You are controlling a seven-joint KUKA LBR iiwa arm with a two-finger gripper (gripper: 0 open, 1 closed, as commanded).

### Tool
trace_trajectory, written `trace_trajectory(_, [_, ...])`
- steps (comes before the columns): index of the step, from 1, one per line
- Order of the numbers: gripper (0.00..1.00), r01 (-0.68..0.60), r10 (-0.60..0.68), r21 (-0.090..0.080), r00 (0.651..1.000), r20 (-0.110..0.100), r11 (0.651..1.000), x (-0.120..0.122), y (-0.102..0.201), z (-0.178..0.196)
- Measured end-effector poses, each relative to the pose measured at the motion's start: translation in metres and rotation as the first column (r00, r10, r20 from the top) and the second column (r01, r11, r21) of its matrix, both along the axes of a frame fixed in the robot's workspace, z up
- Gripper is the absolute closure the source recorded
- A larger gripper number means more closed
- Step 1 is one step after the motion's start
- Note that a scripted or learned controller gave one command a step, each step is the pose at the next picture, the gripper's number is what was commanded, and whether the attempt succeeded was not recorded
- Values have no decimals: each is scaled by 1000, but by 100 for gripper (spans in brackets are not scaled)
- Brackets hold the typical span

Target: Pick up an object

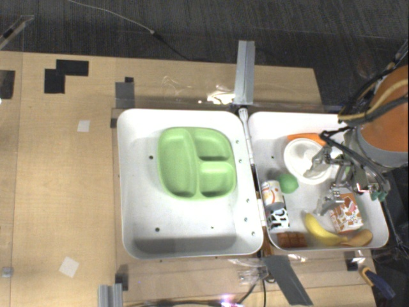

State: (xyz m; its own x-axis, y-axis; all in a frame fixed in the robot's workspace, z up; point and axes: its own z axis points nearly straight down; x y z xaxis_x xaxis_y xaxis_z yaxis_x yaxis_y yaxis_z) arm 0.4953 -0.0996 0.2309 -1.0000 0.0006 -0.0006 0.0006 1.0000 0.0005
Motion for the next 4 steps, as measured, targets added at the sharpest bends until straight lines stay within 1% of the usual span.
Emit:
trace_trajectory(1, [0, -17, 17, 0, 1000, 3, 1000, -7, -51, -125])
trace_trajectory(2, [0, 98, -98, 1, 995, 16, 995, 110, -32, -142])
trace_trajectory(3, [0, 258, -258, 4, 966, 16, 966, 63, -65, -141])
trace_trajectory(4, [0, 377, -377, 2, 926, 5, 926, 12, -105, -139])
